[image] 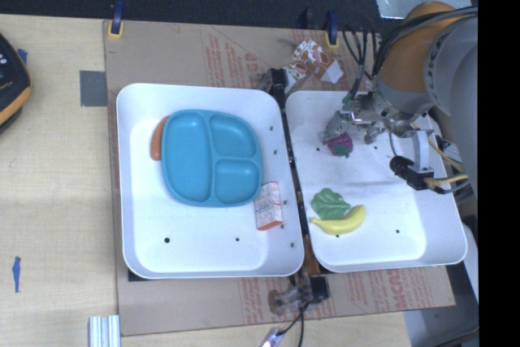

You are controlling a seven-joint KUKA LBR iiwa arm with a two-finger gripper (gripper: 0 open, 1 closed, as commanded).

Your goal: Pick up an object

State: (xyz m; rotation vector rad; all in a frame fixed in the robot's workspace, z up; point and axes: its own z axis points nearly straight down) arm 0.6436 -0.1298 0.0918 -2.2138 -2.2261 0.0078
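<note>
Wooden counter [57, 199] bearing two white bins; gripper [345, 130] hovering at purple object [340, 145] | finger state impossible telling; nothing lifted; banana [341, 221] waiting

A light wooden bench [49, 199] carries a sheet of brown cardboard [203, 57] with red printing, held at its far edge by two blue-and-yellow clamps [117, 19]. Two shallow white bins sit side by side on the cardboard, touching along their inner walls: the left bin [134, 215] and the right bin [422, 244]. A grey patch of tape [93, 88] lies on the bench just left of the cardboard. At the far left edge rests part of a black and yellow device [11, 85]. A crumpled printed wrapper [313, 61] lies on the cardboard behind the bins.
</note>
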